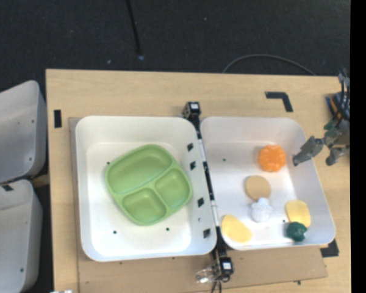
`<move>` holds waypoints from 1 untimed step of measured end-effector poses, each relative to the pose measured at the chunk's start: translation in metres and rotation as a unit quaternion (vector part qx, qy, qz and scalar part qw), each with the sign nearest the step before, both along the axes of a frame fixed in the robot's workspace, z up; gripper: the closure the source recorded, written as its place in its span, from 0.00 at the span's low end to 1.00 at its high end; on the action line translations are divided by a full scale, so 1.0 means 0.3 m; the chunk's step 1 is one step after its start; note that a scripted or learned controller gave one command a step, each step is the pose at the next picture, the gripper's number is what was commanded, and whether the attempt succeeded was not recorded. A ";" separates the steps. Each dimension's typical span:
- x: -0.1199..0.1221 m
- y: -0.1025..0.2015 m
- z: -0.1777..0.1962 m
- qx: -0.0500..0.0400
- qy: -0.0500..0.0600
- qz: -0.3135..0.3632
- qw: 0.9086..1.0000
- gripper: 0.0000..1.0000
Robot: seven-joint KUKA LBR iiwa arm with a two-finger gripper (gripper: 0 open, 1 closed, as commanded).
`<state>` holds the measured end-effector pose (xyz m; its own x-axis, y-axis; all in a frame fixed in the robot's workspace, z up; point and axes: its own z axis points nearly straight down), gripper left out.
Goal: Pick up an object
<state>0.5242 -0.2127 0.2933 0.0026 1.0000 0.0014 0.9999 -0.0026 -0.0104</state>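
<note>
The right bin (232,133) holds several small objects. An orange ball (272,157) lies near its right wall, with a tan round piece (257,187) below it and a white crumpled item (261,210) under that. Along the front lie a pale yellow piece (236,228), a yellow block (298,212) and a dark green object (296,231). My gripper (321,154) hangs over the right bin's right wall, to the right of the orange ball and apart from it. Its two grey fingers (305,151) are spread open with nothing between them.
The left bin (91,224) holds a green divided plate (148,184). A metal divider with clips (201,176) joins the two bins. A black cable (262,58) loops over the bench behind the right bin. White chairs (12,133) stand at the far left.
</note>
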 end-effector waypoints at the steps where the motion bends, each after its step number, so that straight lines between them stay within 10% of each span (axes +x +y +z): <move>1: 0.006 0.003 0.021 -0.001 -0.006 0.002 1.000 0.00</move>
